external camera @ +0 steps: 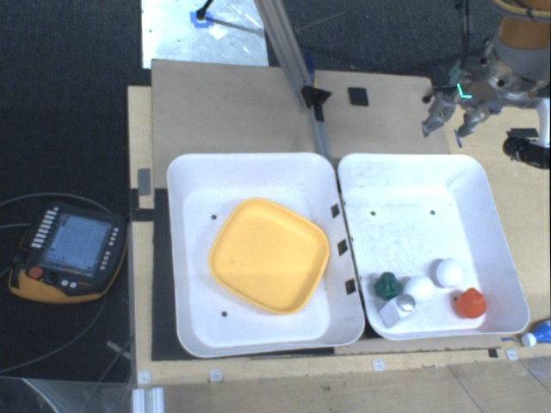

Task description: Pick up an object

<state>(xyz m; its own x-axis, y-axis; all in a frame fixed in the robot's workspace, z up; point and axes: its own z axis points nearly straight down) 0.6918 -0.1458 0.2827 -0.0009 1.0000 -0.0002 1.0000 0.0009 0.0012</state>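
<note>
My end effector [454,119] hangs over the desk [387,119] just beyond the right bin's [495,205] far rim, fingers spread with nothing between them. Down in that bin's near corner cluster a red ball [470,303], a white ball [448,273], a green piece [386,285] and a grey block [392,311]; the left bin [185,231] carries a yellow plate [269,255].

Both bins white: left bin [185,231], right bin [491,205]. Plate [269,255] plain yellow. Small objects: one dark green [386,285], one orange-red [469,303], one white ball [448,273], one grey block [390,312]. Desk [232,101] tan. Arm [521,33] orange-banded. Pendant [65,256] yellow-orange, grey face.
</note>
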